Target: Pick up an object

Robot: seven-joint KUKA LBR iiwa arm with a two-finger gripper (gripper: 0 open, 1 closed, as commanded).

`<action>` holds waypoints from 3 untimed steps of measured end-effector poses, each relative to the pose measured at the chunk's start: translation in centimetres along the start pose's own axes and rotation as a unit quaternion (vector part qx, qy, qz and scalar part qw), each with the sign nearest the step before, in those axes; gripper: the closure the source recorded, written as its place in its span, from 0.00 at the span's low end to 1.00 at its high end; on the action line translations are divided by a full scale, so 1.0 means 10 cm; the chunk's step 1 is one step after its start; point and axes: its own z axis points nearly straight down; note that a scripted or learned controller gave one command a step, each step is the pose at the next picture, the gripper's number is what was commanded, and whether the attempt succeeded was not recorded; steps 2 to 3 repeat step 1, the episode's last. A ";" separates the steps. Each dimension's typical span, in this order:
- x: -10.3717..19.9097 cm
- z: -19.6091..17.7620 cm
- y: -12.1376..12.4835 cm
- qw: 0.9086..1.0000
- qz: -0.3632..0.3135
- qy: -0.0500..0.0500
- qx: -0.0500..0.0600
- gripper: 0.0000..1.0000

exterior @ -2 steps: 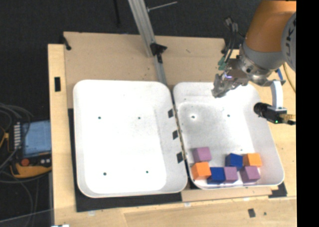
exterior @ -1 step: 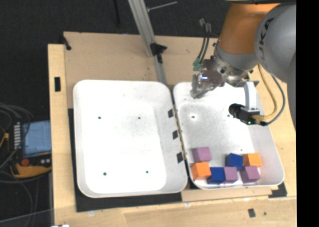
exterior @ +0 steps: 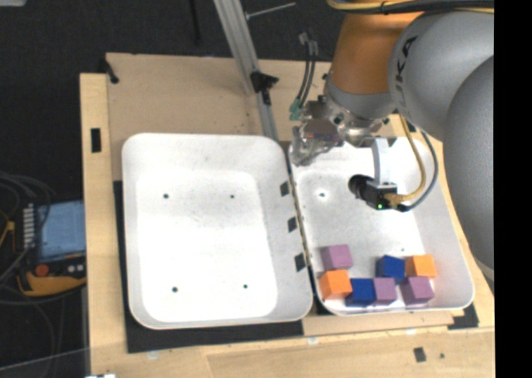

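The left bin [exterior: 204,227] carries nothing. The hand [exterior: 312,145] hangs over the right bin's [exterior: 449,227] far left corner; its state I cannot tell. The blocks [exterior: 378,278] crowd the near edge, so neighbours could block a grasp.

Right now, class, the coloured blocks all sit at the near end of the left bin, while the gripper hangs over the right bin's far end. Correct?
Not quite. The camera view shows the coloured blocks in the right bin, at its near end. The gripper does hang over its far end.
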 end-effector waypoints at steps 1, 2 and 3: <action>0.51 0.16 -0.07 1.000 0.000 0.000 0.000 1.00; 0.51 0.16 -0.07 1.000 0.000 0.000 0.000 1.00; 0.51 0.16 -0.07 1.000 0.000 0.000 0.000 1.00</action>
